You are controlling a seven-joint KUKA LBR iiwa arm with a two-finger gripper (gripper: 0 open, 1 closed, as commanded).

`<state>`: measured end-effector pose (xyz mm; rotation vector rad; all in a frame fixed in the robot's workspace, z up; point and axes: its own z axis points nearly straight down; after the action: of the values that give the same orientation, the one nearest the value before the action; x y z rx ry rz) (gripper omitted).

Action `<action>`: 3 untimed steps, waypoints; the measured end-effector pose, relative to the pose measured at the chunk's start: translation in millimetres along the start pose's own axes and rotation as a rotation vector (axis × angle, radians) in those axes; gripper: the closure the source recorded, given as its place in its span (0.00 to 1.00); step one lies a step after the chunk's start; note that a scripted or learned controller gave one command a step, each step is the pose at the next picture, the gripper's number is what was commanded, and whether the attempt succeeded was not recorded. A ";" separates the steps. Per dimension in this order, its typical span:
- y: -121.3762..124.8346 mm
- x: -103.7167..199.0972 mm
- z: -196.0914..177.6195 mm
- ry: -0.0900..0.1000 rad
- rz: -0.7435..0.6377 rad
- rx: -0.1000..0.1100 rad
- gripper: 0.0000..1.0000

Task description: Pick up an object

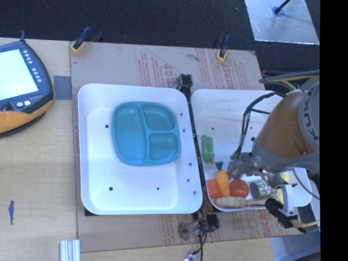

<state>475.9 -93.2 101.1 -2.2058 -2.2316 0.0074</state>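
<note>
The right bin (217, 105) holds several toy foods near its front edge. A green piece (207, 148) lies by the bin's left wall. In front of it sit an orange carrot (222, 181), a red tomato (238, 188), a pale beige piece (234, 202) and a small green-and-white item (261, 188). My gripper (243, 167) hangs low over the bin, just behind the tomato and to the right of the carrot. The wrist and its orange band (283, 129) hide the bin's right half.
The left bin (92, 145) holds a blue divided plate (145, 133). A divider with black clips (185, 82) runs between the bins. A tablet in an orange case (22, 86) lies at the far left of the bench. Cables trail off the arm at the front right.
</note>
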 end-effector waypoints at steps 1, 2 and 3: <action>-0.1 0.0 0.1 0.000 0.001 0.000 0.00; -0.6 -15.6 9.8 0.002 0.006 0.000 0.00; -0.6 -16.3 0.0 0.002 0.004 0.001 1.00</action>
<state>475.5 -109.6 101.2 -2.2082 -2.2261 0.0070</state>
